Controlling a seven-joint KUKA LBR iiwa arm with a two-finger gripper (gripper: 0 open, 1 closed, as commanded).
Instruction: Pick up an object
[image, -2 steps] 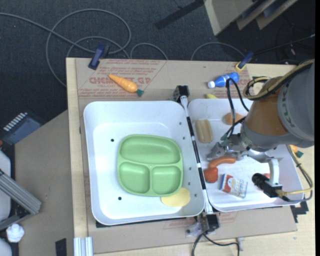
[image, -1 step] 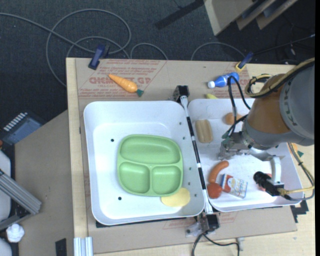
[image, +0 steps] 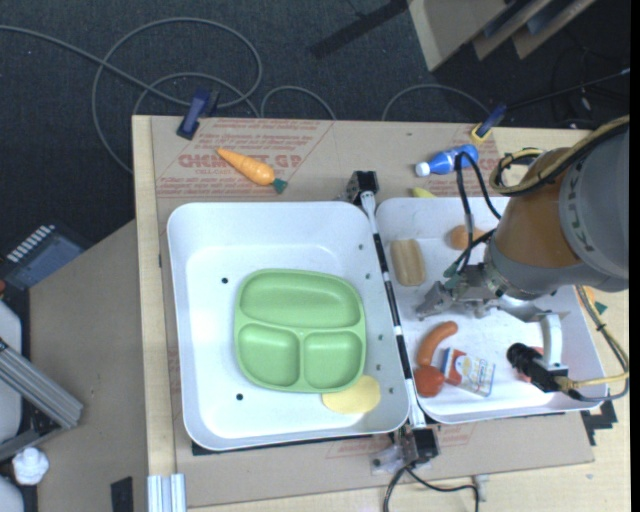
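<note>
In the right bin (image: 440, 410), tool (image: 462, 297) hovers low above the sausage (image: 436, 341); its grip state cannot be told. Bread (image: 407, 262) lies behind the sausage, packet (image: 468, 371) beside it.

Two bins sit side by side on the bench. In the left bin (image: 200, 300) lies a divided plate (image: 298, 328), a flat disc (image: 352, 397) touching its near right corner. In the right bin (image: 500, 405) lie a sausage (image: 436, 343), a packet (image: 467, 371) just right of it, and a block (image: 407, 262) farther back. A carrot (image: 248, 166) lies on the bench behind the left bin.
</note>
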